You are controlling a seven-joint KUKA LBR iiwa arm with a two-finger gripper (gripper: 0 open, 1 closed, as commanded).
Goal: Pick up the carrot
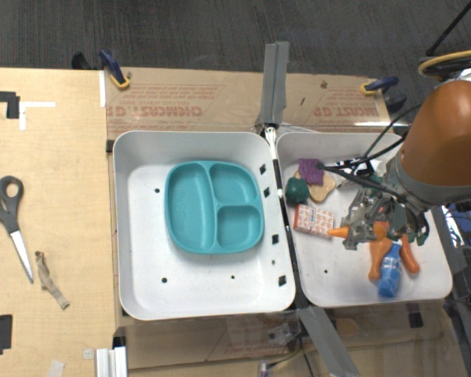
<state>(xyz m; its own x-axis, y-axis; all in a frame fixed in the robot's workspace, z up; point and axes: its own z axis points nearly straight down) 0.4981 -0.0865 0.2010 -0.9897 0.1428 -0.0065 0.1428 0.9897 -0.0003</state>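
A teal divided plate [215, 207] lay in the left bin [133, 289]. In the right bin [330, 289] sat a purple piece [310, 170], a dark green piece [297, 189], a small printed box [314, 221] and a blue bottle [388, 276]. Scissors [8, 218] rested on the wooden surface [47, 155] at the far left.

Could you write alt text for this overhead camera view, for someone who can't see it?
A robot gripper reaches into the right bin among a carrot and other toys; the left bin holds a teal plate.
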